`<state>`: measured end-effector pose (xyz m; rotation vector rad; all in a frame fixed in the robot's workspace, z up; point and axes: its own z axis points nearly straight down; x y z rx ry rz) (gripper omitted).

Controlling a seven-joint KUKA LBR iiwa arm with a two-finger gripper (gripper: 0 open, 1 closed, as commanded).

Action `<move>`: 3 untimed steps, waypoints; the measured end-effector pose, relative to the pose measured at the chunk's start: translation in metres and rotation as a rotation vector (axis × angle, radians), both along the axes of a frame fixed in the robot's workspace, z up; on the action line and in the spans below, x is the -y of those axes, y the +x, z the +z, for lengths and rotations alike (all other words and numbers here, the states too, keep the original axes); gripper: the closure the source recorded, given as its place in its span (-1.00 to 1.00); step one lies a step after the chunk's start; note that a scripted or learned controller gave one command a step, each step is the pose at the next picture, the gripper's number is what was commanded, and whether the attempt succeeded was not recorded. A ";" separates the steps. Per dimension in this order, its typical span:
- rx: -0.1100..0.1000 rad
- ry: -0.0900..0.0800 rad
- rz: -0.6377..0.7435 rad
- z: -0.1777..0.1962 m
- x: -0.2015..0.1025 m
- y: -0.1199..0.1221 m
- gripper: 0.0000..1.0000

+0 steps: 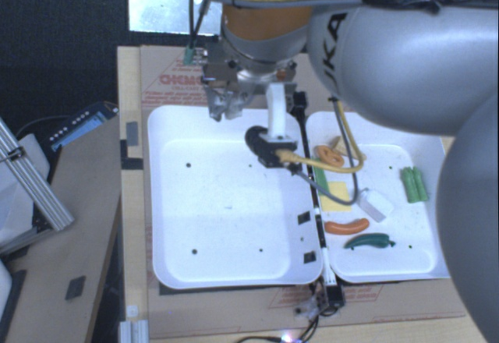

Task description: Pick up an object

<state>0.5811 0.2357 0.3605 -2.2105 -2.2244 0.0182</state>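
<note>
The things to pick all lie in the right shallow white bin. An orange twisted pretzel-shaped piece is near its upper left corner. Below it lies a flat yellow slice, and a small white block is just beside the slice. A bright green ribbed piece lies apart, near the right wall. Toward the front, an orange-red sausage lies close to a dark green long vegetable.

The metal gripper hangs over the far edge of the left shallow white bin, well apart from all of them. I cannot tell if it is spread or closed, and nothing is seen in it.

The brown cardboard sheet under the bins carries red print starting "CHEM". The grey arm shows dark letters ending "KA".
</note>
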 end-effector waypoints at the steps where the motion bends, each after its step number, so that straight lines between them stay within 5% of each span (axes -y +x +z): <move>1: 0.016 0.005 -0.005 0.010 0.002 0.030 1.00; 2: 0.032 0.011 0.000 0.186 0.002 0.036 1.00; 3: -0.001 0.000 -0.006 0.000 0.002 -0.004 1.00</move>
